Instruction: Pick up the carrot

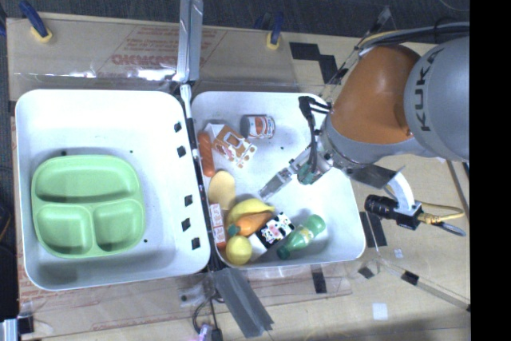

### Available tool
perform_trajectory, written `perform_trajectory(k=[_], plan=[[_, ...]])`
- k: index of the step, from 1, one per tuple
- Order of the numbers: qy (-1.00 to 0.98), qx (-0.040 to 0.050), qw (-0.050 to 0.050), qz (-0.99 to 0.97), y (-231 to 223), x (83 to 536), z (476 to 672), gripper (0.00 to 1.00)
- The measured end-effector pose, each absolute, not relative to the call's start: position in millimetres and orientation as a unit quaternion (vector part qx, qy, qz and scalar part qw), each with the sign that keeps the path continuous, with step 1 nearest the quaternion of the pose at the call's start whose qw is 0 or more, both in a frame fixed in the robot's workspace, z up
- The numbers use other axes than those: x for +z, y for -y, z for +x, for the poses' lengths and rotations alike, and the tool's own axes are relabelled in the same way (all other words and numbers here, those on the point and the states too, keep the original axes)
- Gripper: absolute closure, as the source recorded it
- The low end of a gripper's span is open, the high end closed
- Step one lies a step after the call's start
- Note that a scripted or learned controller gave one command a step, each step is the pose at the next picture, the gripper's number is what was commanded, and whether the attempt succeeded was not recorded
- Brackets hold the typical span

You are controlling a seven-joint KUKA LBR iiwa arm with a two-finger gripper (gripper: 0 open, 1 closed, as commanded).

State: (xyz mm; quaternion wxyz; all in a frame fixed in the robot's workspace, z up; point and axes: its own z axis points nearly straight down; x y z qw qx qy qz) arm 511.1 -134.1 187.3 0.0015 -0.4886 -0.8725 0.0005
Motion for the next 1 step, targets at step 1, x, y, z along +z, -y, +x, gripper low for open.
perform_trajectory(k=[1], plan=[[0.888, 0.0001, 0.000, -0.460, 99.3, 91.7, 548.7, 0.00]])
